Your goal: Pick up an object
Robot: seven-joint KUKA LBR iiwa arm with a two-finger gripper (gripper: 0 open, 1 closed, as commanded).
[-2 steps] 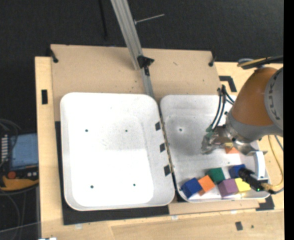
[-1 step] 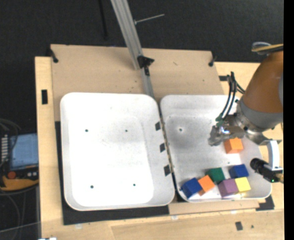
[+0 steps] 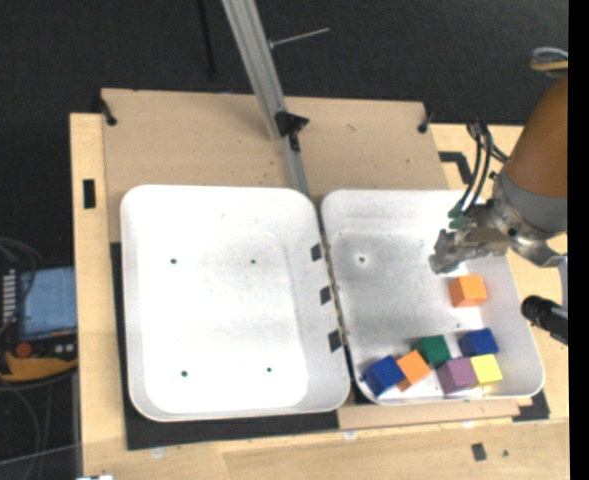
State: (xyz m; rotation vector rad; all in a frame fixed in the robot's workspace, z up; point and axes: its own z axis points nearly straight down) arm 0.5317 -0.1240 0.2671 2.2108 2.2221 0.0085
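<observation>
My gripper [image 3: 452,258] hangs over the right side of the right bin [image 3: 374,218], just above and left of an orange block [image 3: 467,290]. Nothing shows between its fingers. Near the bin's front edge lie several blocks: a blue one [image 3: 383,373], an orange one [image 3: 412,367], a green one [image 3: 434,349], a purple one [image 3: 456,374], a yellow one [image 3: 487,369] and another blue one [image 3: 478,343].
The left bin [image 3: 219,298] sits beside the right one, separated by a ridge with small black clips. A slanted metal post [image 3: 264,68] rises behind the bins. Cables and a blue box [image 3: 49,303] lie off the bench at the left.
</observation>
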